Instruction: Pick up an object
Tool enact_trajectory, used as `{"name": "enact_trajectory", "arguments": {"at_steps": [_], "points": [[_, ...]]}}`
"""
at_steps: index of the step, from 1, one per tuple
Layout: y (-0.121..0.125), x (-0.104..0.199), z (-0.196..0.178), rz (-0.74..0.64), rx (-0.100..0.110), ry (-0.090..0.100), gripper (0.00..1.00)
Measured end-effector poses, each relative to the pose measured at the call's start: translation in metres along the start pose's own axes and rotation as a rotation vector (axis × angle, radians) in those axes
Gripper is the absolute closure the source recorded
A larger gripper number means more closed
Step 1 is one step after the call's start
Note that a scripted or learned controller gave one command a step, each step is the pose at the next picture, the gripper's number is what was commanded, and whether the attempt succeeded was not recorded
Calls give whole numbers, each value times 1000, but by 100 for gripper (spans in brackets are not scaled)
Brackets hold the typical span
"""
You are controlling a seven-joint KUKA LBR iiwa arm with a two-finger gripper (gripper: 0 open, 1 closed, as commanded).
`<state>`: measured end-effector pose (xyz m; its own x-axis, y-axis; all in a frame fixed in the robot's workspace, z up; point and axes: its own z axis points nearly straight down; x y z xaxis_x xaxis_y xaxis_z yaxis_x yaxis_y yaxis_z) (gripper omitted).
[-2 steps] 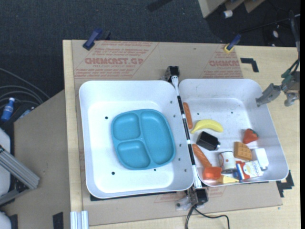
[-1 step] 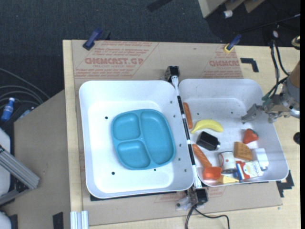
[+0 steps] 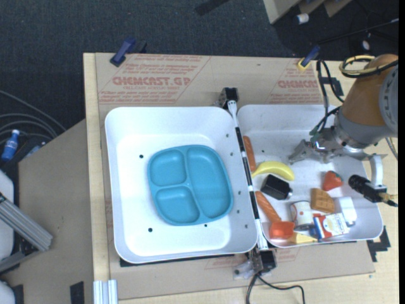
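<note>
My tool (image 3: 314,149) hangs over right bin (image 3: 278,122), upper right of frame. Fingers spread apart, nothing between them. Step, I think: getting ready to grab, no pick yet. Banana (image 3: 273,169) lies just down-left of tool, near bin middle. Long way runs left to right, bent like arch, ends dipping down. Black block (image 3: 276,186) sits right below banana. Next move likely needs: slide tool left over banana, turn fingers across its short way, go down, squeeze. Blue tray (image 3: 188,183) rests in left bin (image 3: 126,132).
</note>
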<state>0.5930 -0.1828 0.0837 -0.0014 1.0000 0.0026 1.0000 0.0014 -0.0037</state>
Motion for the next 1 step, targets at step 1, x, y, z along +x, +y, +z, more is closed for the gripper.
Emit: {"name": "enact_trajectory", "arguments": {"at_steps": [1], "points": [[-31,50,-1,0,-2,-1,0]]}}
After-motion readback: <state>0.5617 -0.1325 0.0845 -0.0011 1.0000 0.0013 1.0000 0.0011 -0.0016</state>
